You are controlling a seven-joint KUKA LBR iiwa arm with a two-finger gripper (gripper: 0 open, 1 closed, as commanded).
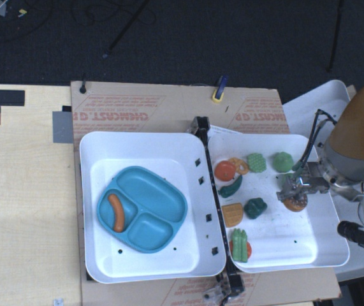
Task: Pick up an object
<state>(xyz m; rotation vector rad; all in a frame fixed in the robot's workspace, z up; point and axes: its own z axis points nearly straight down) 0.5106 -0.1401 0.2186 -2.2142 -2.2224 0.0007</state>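
My gripper (292,189) hangs low over the right side of the right bin (283,238). Directly under it, touching or nearly touching, lies a small brown-orange round object (295,203). Whether the object is gripped is unclear from this angle. Other toy foods lie in the same bin: a red tomato (224,169), an orange ring (240,165), two light green pieces (255,162) (282,161), a dark green curved piece (231,187), a dark green pepper (255,207), an orange block (232,214) and a green-and-red piece (240,245).
The left bin (105,148) holds a blue divided plate (153,193) with an orange sausage (116,211) in its left compartment. A black divider (210,190) joins the two bins. The arm's orange band (354,126) stands at the right edge.
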